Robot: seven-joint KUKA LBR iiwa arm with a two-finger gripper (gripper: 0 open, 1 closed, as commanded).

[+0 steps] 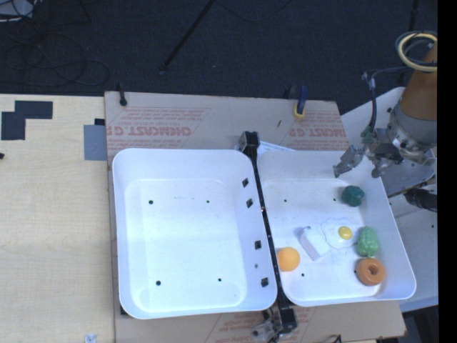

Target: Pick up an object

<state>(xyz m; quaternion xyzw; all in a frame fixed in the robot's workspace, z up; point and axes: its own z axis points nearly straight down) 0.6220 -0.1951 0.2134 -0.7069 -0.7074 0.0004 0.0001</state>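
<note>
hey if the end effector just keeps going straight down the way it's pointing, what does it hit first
Most likely bare floor of the right bin near its far right corner. The end effector hangs above that spot, and the dark green ball lies just nearer the camera. Depth is hard to judge.

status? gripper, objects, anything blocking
Gripper open, above right bin far edge, holding nothing. Teal ball nearest; fried egg, green toy, donut, orange ball lie loose. Nothing blocking.
</note>
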